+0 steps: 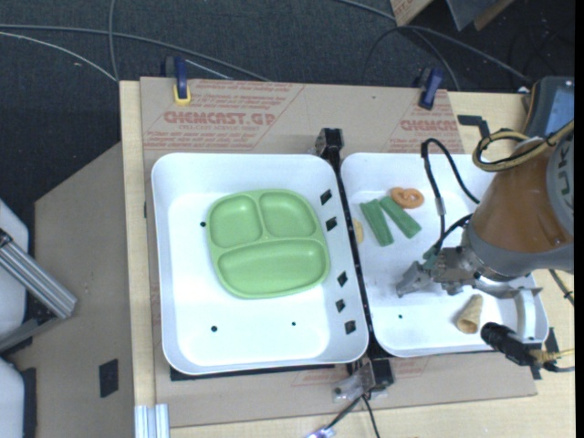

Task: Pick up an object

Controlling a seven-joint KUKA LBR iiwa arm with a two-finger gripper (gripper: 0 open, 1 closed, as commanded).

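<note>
In the right bin (401, 331) lie two green blocks (388, 219) side by side, an orange ring (407, 197) just behind them, and a tan cone-shaped piece (469, 315) near the front right. My gripper (411, 281) hangs low over the bin's middle, below the green blocks and left of the tan piece. Nothing shows between its tips. A small yellowish bit (359, 234) sits at the bin's left wall.
The left bin (182, 336) holds a green divided plate (268, 242). Black clips (330, 142) join the bins along the centre divider. Black cables (438, 176) loop over the right bin's back. My arm's orange band (520, 203) covers the bin's right side.
</note>
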